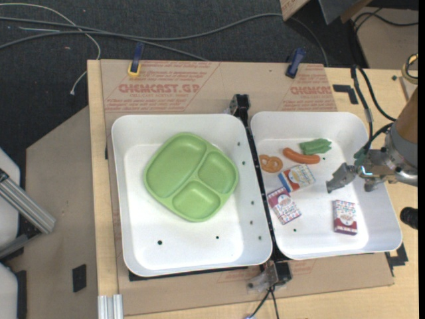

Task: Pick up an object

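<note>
Here, bench: cardboard sheet (199,85) under two white bins, dark carpet behind.
Left bin (133,238): green tray (191,176).
Right bin (378,234): pretzel (269,163), sausage (301,155), green piece (315,145), three small packets (344,216).
Gripper (354,177): fingers spread wide, holding nothing, above the bin just over the right-hand packet.
Unclear: packet print too small to read.
</note>
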